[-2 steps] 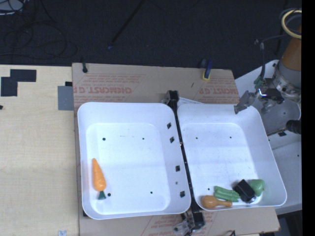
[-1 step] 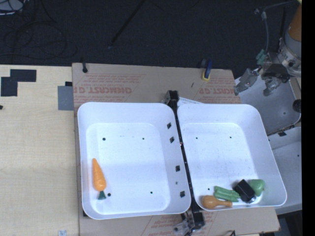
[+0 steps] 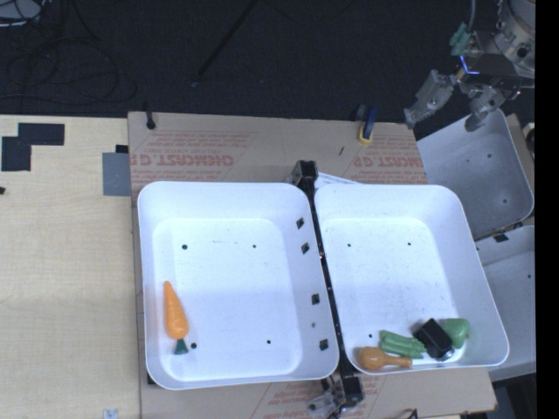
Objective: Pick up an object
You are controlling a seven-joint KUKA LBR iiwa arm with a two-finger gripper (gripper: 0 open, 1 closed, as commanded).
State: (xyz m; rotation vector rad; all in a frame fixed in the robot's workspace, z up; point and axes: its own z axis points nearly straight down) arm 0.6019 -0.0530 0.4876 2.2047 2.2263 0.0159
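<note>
An orange toy carrot [image 3: 175, 311] with a green stem lies near the front left corner of the left bin [image 3: 218, 190]. In the front right corner of the right bin [image 3: 393, 192] a small heap sits together: a green pod-like toy [image 3: 401, 344], a black block [image 3: 433, 339], a rounded green toy [image 3: 456, 328] and a tan pear-shaped toy [image 3: 381, 359]. My gripper [image 3: 456, 101] hangs high at the top right, beyond the far right corner of the right bin and far from every object. Its two fingers are spread open with nothing between them.
A grey metal plate [image 3: 476, 168] lies right of the right bin under the arm. A yellow and blue clamp [image 3: 367, 127] stands at the cardboard base's back edge. Black clips [image 3: 314, 269] line the seam between the bins. Pale wooden bench top [image 3: 61, 278] extends to the left.
</note>
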